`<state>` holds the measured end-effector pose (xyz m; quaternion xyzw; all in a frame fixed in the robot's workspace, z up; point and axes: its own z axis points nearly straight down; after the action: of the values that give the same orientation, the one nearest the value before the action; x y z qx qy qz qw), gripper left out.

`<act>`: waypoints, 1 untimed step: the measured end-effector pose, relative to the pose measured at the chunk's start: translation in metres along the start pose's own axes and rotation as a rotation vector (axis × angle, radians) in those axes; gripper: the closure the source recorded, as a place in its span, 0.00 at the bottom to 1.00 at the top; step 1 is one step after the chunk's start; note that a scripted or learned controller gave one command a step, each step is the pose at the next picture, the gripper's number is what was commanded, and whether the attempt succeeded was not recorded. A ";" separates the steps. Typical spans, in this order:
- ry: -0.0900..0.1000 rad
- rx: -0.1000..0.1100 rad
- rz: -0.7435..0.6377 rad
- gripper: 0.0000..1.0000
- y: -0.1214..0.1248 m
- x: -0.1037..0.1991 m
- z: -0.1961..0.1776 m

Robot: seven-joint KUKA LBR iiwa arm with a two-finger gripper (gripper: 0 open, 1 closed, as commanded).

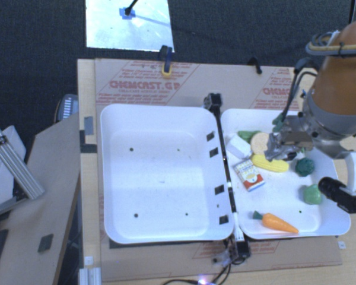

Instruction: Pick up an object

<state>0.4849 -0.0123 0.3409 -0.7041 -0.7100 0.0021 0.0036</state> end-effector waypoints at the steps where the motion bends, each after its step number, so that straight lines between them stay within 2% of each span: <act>1: -0.002 -0.030 0.003 1.00 0.000 0.005 -0.203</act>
<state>0.4869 -0.0082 0.5442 -0.7052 -0.7089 -0.0081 -0.0076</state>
